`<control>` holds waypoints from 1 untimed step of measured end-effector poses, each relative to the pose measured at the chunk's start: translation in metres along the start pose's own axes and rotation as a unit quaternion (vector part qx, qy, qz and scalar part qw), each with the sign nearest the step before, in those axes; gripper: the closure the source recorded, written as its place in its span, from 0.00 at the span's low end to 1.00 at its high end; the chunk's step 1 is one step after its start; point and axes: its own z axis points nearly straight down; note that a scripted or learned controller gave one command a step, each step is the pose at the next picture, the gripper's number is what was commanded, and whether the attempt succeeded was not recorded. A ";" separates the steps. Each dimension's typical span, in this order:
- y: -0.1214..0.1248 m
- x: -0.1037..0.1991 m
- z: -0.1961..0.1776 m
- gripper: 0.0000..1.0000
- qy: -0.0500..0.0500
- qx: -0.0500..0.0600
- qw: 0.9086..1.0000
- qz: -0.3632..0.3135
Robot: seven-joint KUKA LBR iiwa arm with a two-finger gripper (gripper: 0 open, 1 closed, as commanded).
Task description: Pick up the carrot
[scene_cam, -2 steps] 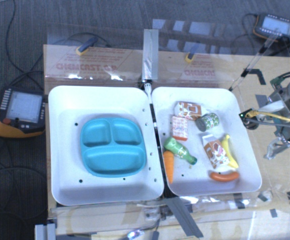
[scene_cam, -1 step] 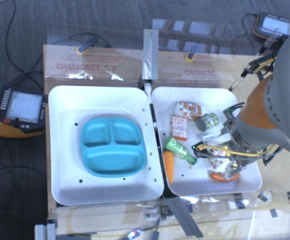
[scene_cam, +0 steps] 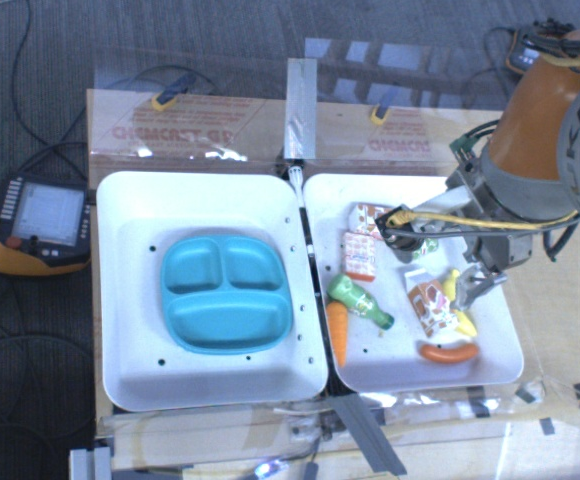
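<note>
carrot (scene_cam: 337,332) by right bin's (scene_cam: 495,366) left wall, beside green bottle (scene_cam: 360,302)

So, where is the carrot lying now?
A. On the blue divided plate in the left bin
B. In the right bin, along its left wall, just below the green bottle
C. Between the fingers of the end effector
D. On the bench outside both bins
B: the carrot lies in the right bin by its left wall, just below the green bottle, apart from the end effector.
</note>
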 end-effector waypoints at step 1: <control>0.000 0.000 -0.008 1.00 -0.003 0.000 1.000 -0.001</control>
